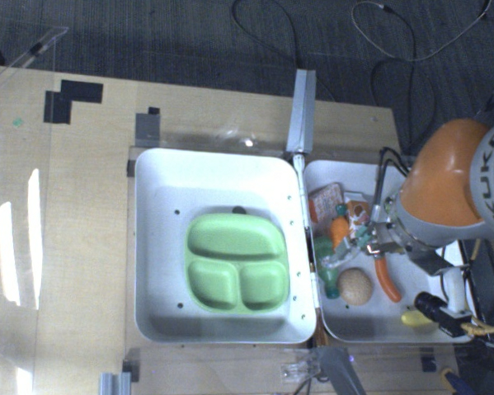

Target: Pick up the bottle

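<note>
On the pale desk (80, 225), the near end of the right bin (388, 339) holds a yellow thing (416, 319), a tan round thing (355, 287) and an orange-red sausage-shaped thing (388, 282). The arm (446, 174) comes in from the right above them, its orange band high over the bin's right side and its wrist bent down and leftward, so the gripper (367, 238) hangs low over the middle of the bin. Just left of it lies the bottle (333, 256), clear and on its side against the bin's left wall. Its long axis runs near to far with a slight slant, and a green end points to the near side. Whether the gripper is open or closed, or touches the bottle, cannot be told. Farther back sit an orange thing (338, 230) and a reddish packet (325, 201). The left bin (159, 229) holds a green divided plate (237, 262).
</note>
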Controlling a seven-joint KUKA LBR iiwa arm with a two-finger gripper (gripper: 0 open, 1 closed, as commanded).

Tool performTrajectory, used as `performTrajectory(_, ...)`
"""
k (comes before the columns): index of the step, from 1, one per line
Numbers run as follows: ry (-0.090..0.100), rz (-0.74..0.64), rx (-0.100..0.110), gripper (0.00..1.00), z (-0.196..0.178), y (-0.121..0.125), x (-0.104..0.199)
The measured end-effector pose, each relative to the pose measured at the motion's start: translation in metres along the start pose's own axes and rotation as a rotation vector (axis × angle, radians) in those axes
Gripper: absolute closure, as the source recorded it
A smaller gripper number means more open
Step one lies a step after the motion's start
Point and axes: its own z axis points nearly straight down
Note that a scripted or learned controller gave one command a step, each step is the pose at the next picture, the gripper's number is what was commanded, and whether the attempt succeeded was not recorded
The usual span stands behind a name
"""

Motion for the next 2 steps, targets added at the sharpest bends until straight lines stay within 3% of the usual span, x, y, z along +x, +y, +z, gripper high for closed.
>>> performTrajectory(1,0.001,-0.311,0.001,0.00,0.001,-0.001,0.066)
performTrajectory(2,0.000,0.248,0.003,0.00,0.001,0.038,0.043)
